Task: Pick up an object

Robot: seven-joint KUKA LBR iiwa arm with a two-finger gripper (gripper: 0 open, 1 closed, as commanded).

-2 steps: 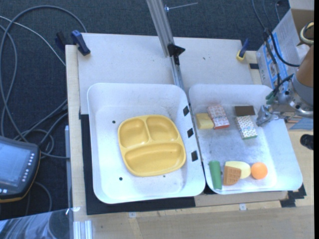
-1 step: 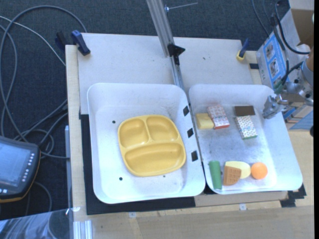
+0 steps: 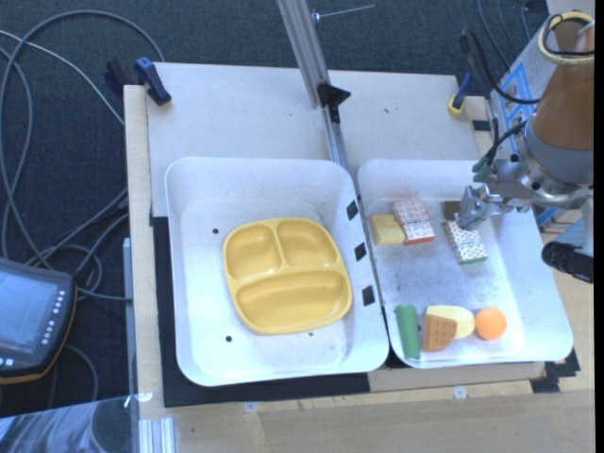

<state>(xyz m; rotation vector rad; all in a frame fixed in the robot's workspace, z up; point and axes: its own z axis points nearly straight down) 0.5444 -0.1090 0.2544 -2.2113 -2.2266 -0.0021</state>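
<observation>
1. Beside the yellow divided plate [image 3: 286, 275] — one, in the left bin [image 3: 189, 253] — the right bin [image 3: 528, 338] holds seven small items.
2. Gripper [image 3: 469, 217] hangs over the green-speckled packet [image 3: 467, 244]; its opening cannot be told.
3. Orange ball [image 3: 490, 324] — one, far from the plate.

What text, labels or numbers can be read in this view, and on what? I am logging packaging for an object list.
No text is legible.
Red and white carton: patterned print, too blurred to read.
Green and white carton by the gripper: print too small to read.
Pendant screen at the left edge: dark, nothing readable.
</observation>
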